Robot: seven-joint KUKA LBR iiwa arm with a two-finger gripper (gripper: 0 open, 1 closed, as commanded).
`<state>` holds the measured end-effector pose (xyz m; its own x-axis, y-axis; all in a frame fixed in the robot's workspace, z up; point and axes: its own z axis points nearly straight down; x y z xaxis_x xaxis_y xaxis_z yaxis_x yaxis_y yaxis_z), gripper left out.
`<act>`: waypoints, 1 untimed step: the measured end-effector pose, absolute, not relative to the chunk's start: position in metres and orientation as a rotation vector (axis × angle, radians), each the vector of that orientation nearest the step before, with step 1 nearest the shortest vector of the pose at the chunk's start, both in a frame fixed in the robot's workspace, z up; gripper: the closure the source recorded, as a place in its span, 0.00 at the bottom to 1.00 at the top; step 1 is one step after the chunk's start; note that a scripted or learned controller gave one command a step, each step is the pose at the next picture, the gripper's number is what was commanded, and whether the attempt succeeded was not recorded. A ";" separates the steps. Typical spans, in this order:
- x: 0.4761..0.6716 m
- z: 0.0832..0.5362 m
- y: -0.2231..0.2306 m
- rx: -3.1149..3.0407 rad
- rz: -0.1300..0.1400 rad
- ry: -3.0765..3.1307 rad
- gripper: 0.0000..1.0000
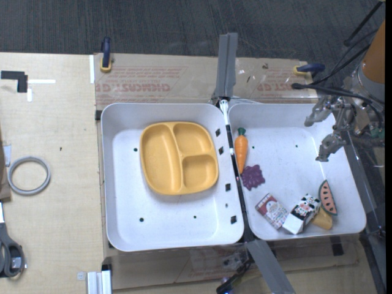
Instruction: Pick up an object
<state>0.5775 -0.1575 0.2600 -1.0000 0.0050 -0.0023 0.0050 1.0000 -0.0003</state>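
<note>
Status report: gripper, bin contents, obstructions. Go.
Gripper above right bin's right edge, holding nothing. Carrot, grapes, watermelon slice untouched. Nothing in the way.

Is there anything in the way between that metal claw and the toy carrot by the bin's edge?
Nothing visible blocks it. The gripper hangs over the right bin's upper right corner, and bare white floor lies between it and the carrot. The purple grapes sit just below the carrot, close by.
</note>
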 end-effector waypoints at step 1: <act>0.591 0.315 -0.159 0.417 -0.002 3.110 0.00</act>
